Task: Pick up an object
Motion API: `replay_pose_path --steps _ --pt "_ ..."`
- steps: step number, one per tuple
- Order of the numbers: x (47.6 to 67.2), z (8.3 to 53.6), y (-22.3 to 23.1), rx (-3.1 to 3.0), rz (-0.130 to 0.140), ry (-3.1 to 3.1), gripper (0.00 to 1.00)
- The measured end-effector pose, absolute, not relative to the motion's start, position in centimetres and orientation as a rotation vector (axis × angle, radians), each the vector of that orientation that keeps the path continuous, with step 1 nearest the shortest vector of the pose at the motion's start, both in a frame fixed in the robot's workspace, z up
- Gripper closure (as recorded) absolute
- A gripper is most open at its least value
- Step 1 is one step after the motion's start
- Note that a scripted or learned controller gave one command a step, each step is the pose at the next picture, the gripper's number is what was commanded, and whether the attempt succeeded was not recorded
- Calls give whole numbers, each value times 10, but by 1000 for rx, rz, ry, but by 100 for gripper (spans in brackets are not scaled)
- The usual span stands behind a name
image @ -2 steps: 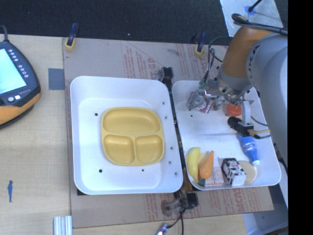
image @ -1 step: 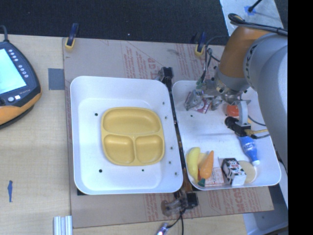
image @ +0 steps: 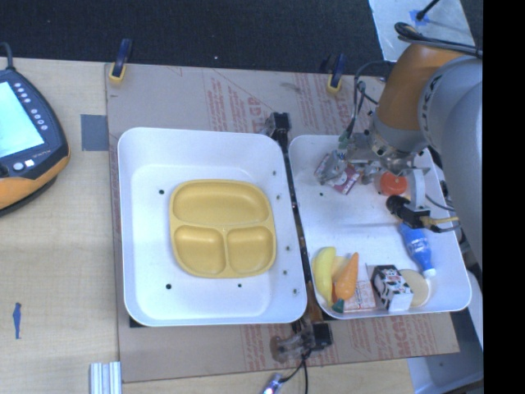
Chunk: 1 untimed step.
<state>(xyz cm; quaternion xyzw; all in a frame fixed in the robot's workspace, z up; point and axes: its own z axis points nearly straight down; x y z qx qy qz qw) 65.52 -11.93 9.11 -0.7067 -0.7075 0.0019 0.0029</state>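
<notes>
Arm is low over the far end of the right bin. Gripper sits right by a small crinkled packet and an orange-red piece; can't tell its state, wrist blocks it. Packet lies just left of and below the gripper, touching or nearly so. Best bet: centre over the packet, descend straight, close before lifting. Banana, carrot and blue tube lie at the near end, well apart.
</notes>
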Motion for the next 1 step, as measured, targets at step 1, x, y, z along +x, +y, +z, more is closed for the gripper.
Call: replay_pose_path --steps 1 --pt "656 98 -112 -2216 4 -2221 0"
